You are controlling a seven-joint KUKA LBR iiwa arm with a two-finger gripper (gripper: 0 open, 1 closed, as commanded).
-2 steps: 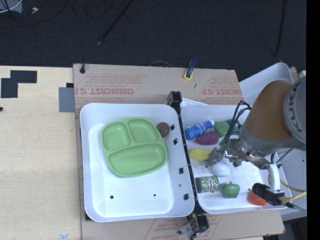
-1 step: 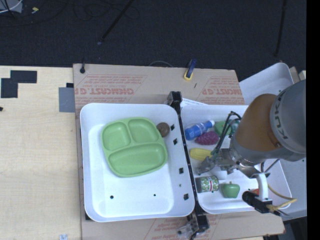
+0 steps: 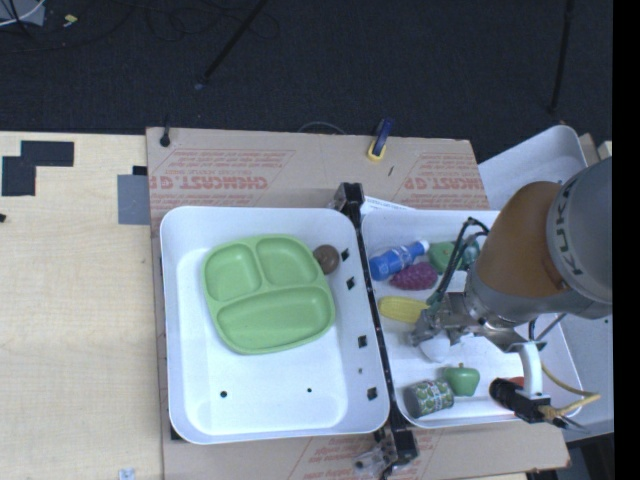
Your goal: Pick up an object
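A: What's the setting?

B: A pale wooden bench point(image 3: 70, 318) under a dark carpeted floor strip at the top, with a flattened brown cardboard sheet point(image 3: 300, 173) beneath two shallow white plastic bins side by side.

A: And the things to pick from?

B: They lie in the right white bin point(image 3: 440, 413). The gripper point(image 3: 437, 330) hangs low over its middle, above a small white rounded object point(image 3: 434, 348) that sits just under it. Just to the left of that lies a yellow banana-shaped toy point(image 3: 400, 310). Above it are a purple bunch of toy grapes point(image 3: 412, 277) and a blue plastic bottle with a white cap point(image 3: 397, 260), lying on its side. A green rounded toy point(image 3: 441, 256) sits beside the bottle, partly behind the arm's cables.

A: Anything nearer the front wall?

B: A small green-patterned can point(image 3: 430, 397) on its side, touching or almost touching a green toy apple point(image 3: 462, 379).

A: Is the gripper holding something?

B: I cannot tell how the jaws stand; the wrist and cables hide them, and nothing shows clearly between them.

A: The arm?

B: The grey arm with an orange band point(image 3: 520, 243) reaches in from the right, covering that bin's far side.

A: The other bin?

B: The left white bin point(image 3: 200, 408) holds a light green three-compartment plastic tray point(image 3: 268, 293), and a small brown round object point(image 3: 326, 258) touches its upper right corner.
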